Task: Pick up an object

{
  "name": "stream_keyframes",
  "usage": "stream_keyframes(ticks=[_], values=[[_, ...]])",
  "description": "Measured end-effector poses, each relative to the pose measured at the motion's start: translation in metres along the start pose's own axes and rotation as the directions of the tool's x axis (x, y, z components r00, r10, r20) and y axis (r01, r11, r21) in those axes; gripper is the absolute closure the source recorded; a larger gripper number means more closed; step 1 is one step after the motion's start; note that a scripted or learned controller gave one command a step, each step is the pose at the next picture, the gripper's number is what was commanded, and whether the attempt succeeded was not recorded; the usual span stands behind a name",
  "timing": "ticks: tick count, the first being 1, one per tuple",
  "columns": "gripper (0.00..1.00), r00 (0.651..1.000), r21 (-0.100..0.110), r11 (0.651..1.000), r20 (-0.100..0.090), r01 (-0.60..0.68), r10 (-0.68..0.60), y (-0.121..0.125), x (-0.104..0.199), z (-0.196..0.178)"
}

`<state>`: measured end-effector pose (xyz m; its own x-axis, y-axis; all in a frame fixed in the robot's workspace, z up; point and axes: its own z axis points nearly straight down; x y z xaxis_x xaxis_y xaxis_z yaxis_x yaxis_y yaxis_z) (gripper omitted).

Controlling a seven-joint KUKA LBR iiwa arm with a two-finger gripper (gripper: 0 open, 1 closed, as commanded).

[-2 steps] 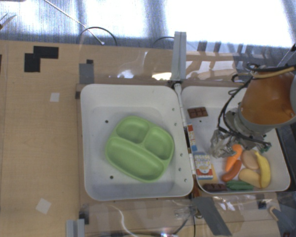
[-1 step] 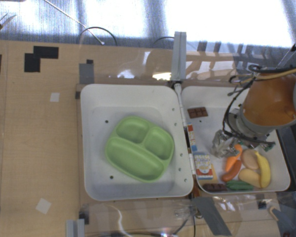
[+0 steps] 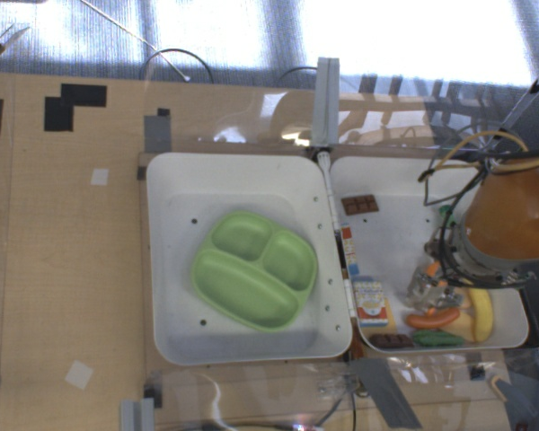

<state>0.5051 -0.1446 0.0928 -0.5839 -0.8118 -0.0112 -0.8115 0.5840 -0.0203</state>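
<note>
The arm, with its orange band (image 3: 516, 215), reaches into the right bin (image 3: 395, 241) from the right. My gripper (image 3: 428, 285) hangs low near that bin's front, just above a red sausage-shaped toy (image 3: 434, 318). A yellow banana (image 3: 481, 313) lies to the right of it and a green pod-shaped toy (image 3: 438, 338) in front. A small carton with a blue and orange label (image 3: 371, 300) lies to the gripper's left. Two brown chocolate bars rest in the bin, one at the back (image 3: 359, 206) and one at the front (image 3: 394, 340).
The left bin (image 3: 175, 241) holds a green divided plate (image 3: 254, 269) with three compartments. A grey divider post (image 3: 325, 101) stands at the back between the bins. Black cables (image 3: 449, 164) loop around the arm's wrist.
</note>
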Motion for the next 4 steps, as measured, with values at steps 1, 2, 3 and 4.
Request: stream_keyframes(ticks=[1, 2, 3, 4], values=[[1.00, 1.000, -0.001, 1.000, -0.001, -0.030, 0.030, -0.004, -0.045, -0.165], [1.00, 1.000, -0.021, 1.000, -0.007, 0.002, -0.002, 0.049, -0.056, -0.091], [1.00, 0.938, -0.019, 0.938, -0.001, 0.346, -0.346, -0.043, -0.024, -0.048], [1.00, 0.852, -0.008, 0.852, -0.001, 0.524, -0.524, 0.020, -0.005, 0.001]])
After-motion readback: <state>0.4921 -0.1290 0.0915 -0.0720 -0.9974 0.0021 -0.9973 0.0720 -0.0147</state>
